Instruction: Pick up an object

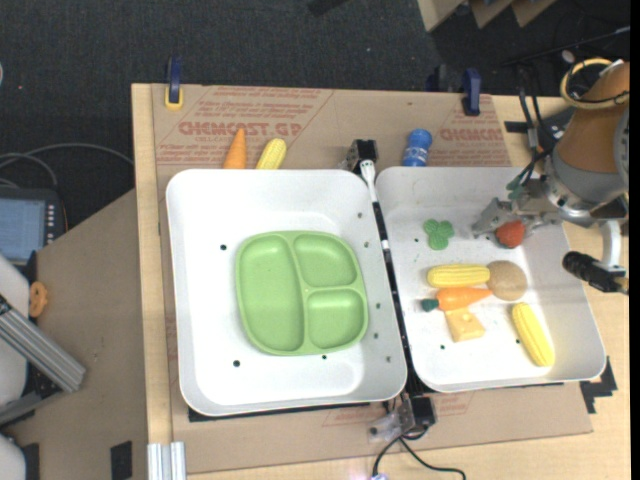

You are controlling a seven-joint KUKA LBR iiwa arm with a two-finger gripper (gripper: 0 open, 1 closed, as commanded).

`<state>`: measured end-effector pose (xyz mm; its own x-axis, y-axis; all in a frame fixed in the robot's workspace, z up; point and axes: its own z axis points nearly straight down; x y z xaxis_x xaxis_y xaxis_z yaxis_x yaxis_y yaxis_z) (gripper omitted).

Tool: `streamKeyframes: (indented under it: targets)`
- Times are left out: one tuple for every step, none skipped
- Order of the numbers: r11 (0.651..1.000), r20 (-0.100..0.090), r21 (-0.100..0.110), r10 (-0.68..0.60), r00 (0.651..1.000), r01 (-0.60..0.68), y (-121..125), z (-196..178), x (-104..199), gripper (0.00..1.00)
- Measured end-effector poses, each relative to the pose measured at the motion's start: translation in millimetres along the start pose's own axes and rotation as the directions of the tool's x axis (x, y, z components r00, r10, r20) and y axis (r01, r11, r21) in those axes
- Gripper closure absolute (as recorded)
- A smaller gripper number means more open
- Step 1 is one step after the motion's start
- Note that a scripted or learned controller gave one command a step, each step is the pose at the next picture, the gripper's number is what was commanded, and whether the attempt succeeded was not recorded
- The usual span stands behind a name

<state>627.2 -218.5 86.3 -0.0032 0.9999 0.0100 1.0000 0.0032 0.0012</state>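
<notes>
The end effector hangs over the right bin, beside a red tomato; I cannot tell its state. To grasp well, it should center on the tomato before descending.

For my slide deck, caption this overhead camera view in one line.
KUKA arm's gripper poised by a red tomato in the right bin; green divided plate in the left bin.

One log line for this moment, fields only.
arm: over right bin | gripper: at red object | grasp: unconfirmed | left bin: green tray
</notes>
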Motion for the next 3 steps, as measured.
streamKeyframes:
  targets:
    - [1.000,0.011,-0.001,0.001,1.000,-0.001,-0.2,-9.7,-4.5,1.00]
    - [1.000,0.009,0.002,-0.001,1.000,0.000,-15.3,1.5,52.7,1.00]
    - [1.000,0.008,-0.012,-0.007,1.000,0.007,0.3,-104.8,143.0,1.00]
